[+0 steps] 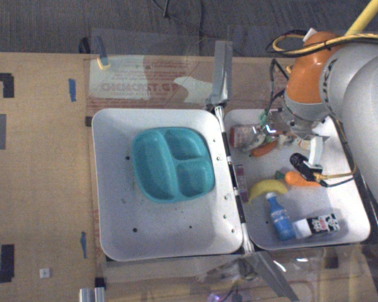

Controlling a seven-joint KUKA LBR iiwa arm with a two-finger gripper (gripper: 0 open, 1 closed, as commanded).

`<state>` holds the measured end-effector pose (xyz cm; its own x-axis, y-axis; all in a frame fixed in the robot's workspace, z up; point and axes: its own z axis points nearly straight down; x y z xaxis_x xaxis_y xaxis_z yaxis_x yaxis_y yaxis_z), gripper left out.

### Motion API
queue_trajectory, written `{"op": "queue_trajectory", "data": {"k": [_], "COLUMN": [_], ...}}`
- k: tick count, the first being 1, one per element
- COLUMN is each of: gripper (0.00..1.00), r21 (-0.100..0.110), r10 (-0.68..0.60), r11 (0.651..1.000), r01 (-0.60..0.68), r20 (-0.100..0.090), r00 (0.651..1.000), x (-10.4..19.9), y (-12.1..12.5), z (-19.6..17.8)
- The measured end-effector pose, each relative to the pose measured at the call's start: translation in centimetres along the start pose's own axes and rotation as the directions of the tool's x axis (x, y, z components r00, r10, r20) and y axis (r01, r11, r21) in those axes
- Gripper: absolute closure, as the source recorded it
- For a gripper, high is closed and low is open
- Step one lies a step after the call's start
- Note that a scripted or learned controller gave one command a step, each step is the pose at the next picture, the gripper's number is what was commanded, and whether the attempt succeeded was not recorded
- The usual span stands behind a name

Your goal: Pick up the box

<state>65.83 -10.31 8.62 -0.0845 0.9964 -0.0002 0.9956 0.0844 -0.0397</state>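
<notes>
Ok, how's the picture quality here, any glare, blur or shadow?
Camera view: even, soft lighting. A clear sheet behind the bins throws pale glare. The left bin shows faint shadow along its walls. The gripper looks slightly blurred, and the small box print is unreadable.

Brown bench (38, 200), black tape marks (5, 83); grey carpet floor (63, 11).

Even overhead light (slightly soft), faint shadows.
</notes>
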Motion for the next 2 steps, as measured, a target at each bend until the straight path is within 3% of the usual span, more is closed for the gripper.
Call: {"op": "queue_trajectory", "data": {"k": [1, 2], "gripper": [0.0, 0.0], "r21": [-0.026, -0.006], "r10": [0.146, 0.5], "r11": [0.989, 0.866], "r01": [-0.146, -0.5], "r20": [-0.012, 0.007], "r00": [0.989, 0.866], "x": [-6.2, -1.9], "y": [0.3, -0.2], "z": [0.0, -0.1]}}
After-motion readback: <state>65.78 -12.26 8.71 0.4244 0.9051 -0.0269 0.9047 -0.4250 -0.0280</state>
